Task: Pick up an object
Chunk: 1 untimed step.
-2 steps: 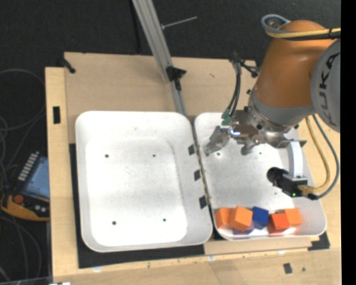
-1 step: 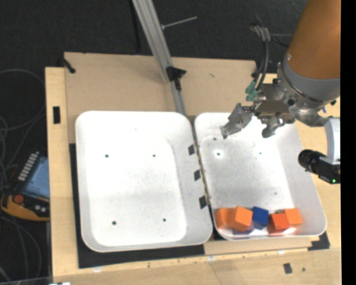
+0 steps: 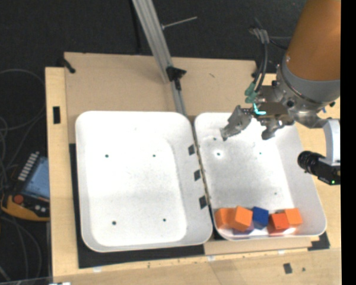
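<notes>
Your worktop (image 3: 124, 85) is a pale tan board resting on a dark, near-black floor (image 3: 24, 22). A grey metal rail (image 3: 157, 37) slants from the top edge down toward the middle. At your left, loose cables (image 3: 12, 117) coil on the floor beside a handheld pendant (image 3: 32, 186) with a blue screen and orange trim. Light is even and shadows are soft.

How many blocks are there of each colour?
Orange blocks: 2, one at and one at
Blue blocks: 1
Total: 3 blocks, all at the near end of the right bin
</notes>
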{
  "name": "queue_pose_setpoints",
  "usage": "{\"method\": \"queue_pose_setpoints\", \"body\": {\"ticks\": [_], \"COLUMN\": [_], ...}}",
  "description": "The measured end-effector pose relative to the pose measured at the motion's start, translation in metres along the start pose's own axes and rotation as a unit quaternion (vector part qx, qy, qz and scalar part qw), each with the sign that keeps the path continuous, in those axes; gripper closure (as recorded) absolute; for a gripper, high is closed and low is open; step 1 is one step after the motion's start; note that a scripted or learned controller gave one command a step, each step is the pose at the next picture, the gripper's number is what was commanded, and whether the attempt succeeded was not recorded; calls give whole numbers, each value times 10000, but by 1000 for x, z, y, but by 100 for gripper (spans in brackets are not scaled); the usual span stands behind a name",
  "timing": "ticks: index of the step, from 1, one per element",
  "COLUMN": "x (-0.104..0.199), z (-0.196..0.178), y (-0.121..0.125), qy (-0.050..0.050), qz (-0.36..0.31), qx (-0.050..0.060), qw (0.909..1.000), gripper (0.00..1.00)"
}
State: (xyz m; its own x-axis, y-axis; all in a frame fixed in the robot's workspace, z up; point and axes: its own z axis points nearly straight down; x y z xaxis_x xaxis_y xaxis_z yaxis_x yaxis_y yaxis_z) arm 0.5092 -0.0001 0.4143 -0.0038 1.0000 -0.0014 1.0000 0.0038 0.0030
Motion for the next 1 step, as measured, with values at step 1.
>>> {"method": "queue_pose_setpoints", "body": {"ticks": [1], "x": [-12], "z": [-137], "y": [16], "qy": [2], "qz": [-12], "qx": [-43], "qw": [10000], "gripper": [0]}}
